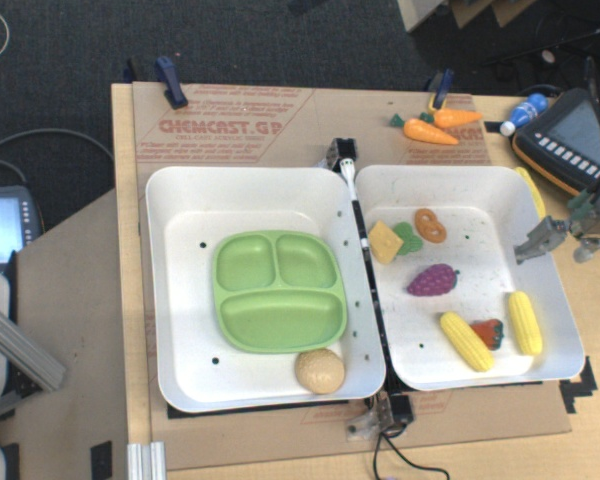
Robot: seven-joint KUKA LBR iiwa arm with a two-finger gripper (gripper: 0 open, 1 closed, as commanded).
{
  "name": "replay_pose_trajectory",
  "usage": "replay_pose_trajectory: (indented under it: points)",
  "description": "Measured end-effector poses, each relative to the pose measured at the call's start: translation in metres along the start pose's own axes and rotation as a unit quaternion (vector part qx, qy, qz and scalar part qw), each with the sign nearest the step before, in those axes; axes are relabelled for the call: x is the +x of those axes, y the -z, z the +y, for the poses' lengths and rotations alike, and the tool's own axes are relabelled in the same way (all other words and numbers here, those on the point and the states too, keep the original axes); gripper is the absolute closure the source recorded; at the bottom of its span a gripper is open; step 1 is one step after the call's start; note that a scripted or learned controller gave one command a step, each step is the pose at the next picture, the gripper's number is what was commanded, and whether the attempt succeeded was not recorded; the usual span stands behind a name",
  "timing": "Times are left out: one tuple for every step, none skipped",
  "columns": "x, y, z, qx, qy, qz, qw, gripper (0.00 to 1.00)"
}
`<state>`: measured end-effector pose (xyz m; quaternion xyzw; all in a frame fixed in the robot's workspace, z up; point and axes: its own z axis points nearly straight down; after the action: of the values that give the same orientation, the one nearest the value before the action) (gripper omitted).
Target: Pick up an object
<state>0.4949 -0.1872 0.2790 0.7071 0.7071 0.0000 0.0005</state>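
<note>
Bench, two white bins (165, 268): gripper (540, 240) at right bin's (570, 318) edge above corn (524, 322), jaw state unclear; purple grapes (432, 280) nearby.

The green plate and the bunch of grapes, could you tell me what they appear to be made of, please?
The green plate looks like moulded plastic: one even colour, soft sheen, rounded compartment walls. The bunch of grapes is probably toy plastic or rubber: uniform purple with a faint gloss, though too small to be sure.
</note>
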Motion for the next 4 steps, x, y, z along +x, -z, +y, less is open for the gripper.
replay_pose_trajectory:
  points:
    - [0.047, -0.126, 0.007, 0.007, 0.002, 0.003, 1.0000, 0.00]
    - [0.086, -0.198, -0.017, 0.001, 0.001, 0.001, 1.0000, 0.00]
    - [0.083, -0.184, -0.015, -0.002, -0.001, -0.001, 1.0000, 1.00]
    - [0.083, -0.184, -0.015, -0.001, -0.001, -0.001, 1.0000, 0.00]
